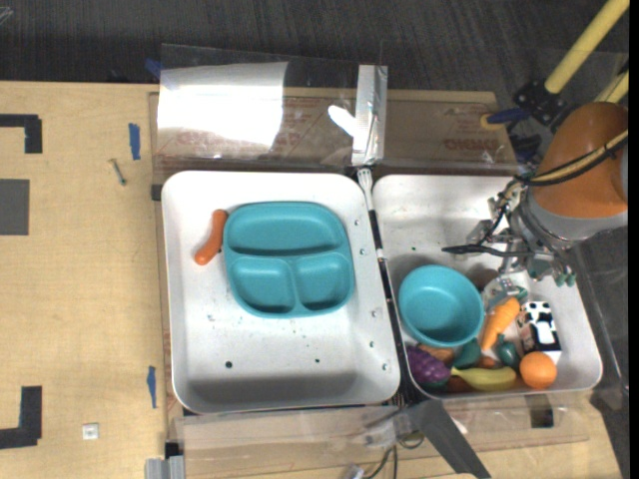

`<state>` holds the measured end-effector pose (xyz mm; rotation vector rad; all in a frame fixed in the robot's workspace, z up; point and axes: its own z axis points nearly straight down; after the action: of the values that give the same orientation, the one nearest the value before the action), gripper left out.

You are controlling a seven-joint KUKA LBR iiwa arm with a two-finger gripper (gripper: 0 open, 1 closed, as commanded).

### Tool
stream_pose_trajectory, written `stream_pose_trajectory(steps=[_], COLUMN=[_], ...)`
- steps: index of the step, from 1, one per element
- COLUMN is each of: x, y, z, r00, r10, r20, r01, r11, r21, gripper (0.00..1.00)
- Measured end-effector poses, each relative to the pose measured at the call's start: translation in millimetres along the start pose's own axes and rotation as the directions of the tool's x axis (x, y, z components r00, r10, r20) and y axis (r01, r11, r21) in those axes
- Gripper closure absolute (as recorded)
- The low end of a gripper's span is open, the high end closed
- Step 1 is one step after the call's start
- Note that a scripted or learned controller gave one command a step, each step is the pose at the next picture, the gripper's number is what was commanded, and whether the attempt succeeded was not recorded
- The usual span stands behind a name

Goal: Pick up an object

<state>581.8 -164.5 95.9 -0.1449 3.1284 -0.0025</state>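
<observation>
A purple grape bunch and banana are seen at the right bin's near edge; no labels readable, gripper grip can't be told

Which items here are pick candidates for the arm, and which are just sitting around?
Candidates, right bin: teal bowl, carrot, orange, banana, grapes.

Lying about, left bin: divided teal plate, orange sausage-shaped toy.
</observation>
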Motion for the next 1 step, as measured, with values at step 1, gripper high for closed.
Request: stream_pose_trajectory(steps=[1], x=[53.7], y=[-7.7], z=[6.6], r00=[0.999], r10=[-0.041], r20=[0.001], r01=[0.041], r11=[0.999], r21=[0.0], gripper=[0.0])
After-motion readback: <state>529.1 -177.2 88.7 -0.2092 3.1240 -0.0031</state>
